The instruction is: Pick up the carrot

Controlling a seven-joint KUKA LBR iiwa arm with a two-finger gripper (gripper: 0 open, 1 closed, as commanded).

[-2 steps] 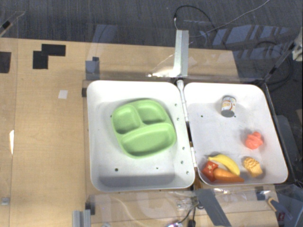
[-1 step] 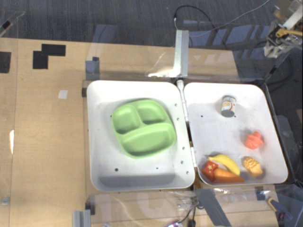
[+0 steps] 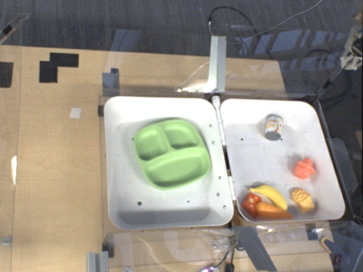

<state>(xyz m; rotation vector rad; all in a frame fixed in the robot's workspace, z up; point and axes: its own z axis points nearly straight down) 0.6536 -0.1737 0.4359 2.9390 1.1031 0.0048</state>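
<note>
An orange carrot lies in the near left corner of the right bin, along its front wall. A yellow banana rests just behind it and a red strawberry-like piece touches its left end.
The right bin also holds a small can at the back, a red-orange fruit to the right and a yellow-brown piece near the front right. In the left bin sits a green divided plate. A metal post rises behind the bins.
</note>
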